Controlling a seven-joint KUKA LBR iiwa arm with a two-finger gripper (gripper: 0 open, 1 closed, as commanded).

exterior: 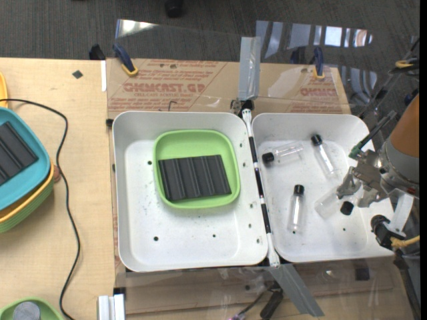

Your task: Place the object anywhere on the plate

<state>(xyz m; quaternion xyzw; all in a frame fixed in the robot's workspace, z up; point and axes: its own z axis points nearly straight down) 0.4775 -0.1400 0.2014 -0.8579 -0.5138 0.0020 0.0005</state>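
Observation:
Several clear vials with black caps lie in the right bin [313, 242]. One vial [284, 155] rests at the upper left, a second [324, 156] at the upper middle, a third [295, 209] near the centre. Another vial [331, 205] lies at the right, its black cap directly under my gripper [351, 187]. The gripper hangs low over the bin's right side, at or just above that vial; contact cannot be made out. The green square plate [167, 144] sits in the left bin [133, 232], with a black ridged mat [197, 177] on it.
A rim between the two bins [257, 179] separates the vials from the plate. Cardboard [173, 82] lies behind the bins. A teal and yellow stack of dishes [20, 172] and a black cable [67, 199] sit on the wooden bench at left.

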